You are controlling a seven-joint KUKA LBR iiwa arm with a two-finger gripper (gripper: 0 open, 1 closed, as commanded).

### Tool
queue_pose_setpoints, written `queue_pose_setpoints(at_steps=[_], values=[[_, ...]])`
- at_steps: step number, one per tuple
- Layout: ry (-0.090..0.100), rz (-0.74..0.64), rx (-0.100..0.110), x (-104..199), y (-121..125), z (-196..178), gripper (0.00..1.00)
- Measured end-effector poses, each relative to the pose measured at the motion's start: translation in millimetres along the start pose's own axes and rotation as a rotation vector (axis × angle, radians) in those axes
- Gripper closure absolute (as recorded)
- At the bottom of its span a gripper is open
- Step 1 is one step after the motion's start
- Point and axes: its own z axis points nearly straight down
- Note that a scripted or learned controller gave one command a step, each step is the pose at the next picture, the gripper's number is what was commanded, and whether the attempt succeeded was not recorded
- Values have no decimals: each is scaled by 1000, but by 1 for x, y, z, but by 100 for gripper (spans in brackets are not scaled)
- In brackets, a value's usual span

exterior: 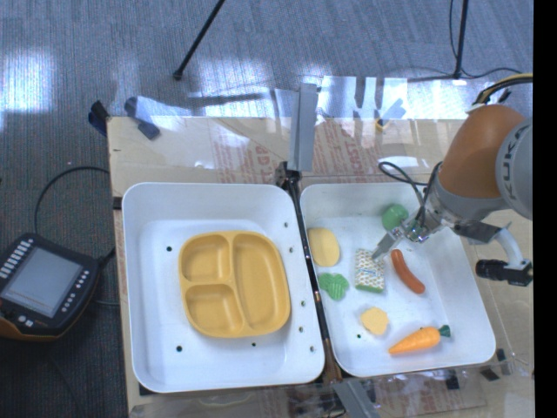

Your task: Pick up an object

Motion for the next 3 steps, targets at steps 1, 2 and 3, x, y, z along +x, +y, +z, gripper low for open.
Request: queue_pose_setpoints(at_steps=[1, 2, 3], values=[[0, 54, -4, 17, -42, -1, 0], [1, 61, -7, 15, -41, -12, 100], [3, 62, -5, 16, -42, -11, 0]])
